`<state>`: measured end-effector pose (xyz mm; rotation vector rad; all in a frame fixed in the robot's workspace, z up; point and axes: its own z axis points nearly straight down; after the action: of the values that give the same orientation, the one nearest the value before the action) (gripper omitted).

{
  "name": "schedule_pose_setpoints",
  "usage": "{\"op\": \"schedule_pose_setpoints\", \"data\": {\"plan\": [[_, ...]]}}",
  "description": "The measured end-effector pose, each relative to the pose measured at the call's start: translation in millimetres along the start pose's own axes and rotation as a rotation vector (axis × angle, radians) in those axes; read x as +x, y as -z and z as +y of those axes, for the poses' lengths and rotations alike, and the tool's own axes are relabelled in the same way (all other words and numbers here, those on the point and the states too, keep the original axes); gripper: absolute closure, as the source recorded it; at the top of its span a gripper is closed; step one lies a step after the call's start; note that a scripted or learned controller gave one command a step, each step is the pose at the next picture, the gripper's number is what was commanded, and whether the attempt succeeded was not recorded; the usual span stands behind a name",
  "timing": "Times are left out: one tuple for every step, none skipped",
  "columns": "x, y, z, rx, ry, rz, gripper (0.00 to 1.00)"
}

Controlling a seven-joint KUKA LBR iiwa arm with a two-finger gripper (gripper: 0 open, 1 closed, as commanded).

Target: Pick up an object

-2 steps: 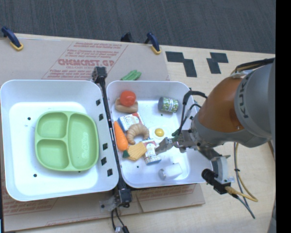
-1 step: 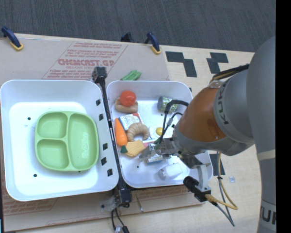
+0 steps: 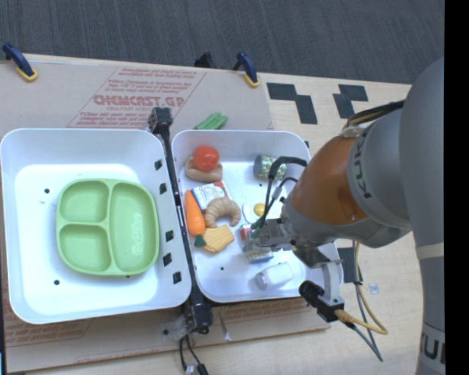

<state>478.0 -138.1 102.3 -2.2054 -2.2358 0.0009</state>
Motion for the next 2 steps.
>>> {"op": "schedule_pose_setpoints", "data": {"plan": [[-25.2,63.9,-1.1,-0.002,-0.009,-0.001,1.00],[16.0,230.3,7.6,-0.005,-0.007,-0.002,1.00]]}}
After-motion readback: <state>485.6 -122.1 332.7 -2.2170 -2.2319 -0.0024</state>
